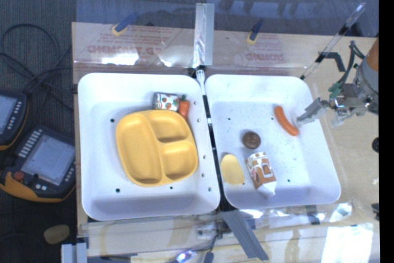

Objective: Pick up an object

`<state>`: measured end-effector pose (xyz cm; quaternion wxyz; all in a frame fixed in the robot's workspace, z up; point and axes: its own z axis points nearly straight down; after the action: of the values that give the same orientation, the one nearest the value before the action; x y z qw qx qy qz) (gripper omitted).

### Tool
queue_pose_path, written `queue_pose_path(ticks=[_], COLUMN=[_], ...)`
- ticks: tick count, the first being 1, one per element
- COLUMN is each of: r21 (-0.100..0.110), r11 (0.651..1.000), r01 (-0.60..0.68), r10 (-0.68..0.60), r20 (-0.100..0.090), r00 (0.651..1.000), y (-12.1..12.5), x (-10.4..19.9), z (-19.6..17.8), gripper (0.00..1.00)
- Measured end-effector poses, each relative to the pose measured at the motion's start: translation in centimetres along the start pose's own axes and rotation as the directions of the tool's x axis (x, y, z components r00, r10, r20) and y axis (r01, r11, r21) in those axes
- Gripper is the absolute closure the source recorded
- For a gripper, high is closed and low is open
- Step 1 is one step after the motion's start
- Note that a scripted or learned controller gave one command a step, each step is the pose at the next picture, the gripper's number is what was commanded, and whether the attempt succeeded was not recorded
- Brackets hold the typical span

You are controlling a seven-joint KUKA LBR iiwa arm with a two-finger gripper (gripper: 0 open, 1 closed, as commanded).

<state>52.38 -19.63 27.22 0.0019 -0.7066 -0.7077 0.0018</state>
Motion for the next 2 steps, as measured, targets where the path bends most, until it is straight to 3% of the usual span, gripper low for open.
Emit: queue_pose_path(ticks=[1,2], r21=[0.000,-0.013], r11=[0.983,0.998], r01=[-0.185,-0.062], r10=[0.185,0.062], r20=[0.001,0.004], r00=[0.983,0.998], y=[4.8,10.6], x=[-0.4,0.1], z=[11.3,18.3], gripper=[0.00,0.00])
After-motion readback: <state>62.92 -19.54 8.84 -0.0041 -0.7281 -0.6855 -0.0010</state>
